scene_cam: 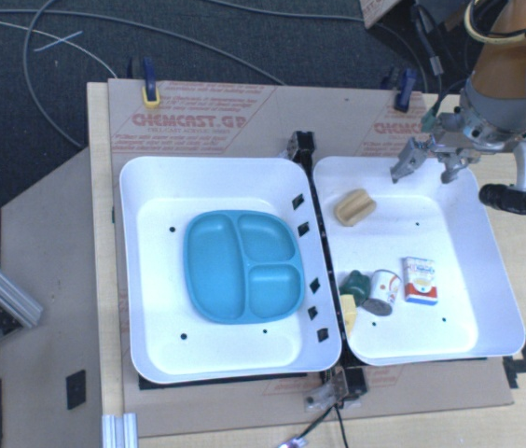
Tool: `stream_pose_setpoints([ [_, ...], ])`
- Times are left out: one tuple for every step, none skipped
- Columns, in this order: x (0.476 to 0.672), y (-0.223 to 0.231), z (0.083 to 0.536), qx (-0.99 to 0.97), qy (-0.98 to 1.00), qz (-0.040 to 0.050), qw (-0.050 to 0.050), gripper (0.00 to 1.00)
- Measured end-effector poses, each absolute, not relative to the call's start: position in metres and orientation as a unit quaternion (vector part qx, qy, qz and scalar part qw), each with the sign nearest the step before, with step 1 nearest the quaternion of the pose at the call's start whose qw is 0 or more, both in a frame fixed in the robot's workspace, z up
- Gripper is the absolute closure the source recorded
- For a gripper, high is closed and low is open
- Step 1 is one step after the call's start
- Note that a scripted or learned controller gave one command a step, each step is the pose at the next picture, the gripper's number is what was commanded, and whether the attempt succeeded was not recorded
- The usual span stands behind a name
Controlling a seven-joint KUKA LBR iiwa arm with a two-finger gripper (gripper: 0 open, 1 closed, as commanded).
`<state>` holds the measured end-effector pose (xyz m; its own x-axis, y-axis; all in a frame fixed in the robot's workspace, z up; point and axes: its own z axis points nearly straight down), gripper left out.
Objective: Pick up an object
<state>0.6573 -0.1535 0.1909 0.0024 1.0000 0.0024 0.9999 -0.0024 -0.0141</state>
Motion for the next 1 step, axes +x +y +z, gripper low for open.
stream_pose_setpoints([
  [0.6605,-0.1533,0.199,-0.707,-0.707,0.0,0.0,0.0],
])
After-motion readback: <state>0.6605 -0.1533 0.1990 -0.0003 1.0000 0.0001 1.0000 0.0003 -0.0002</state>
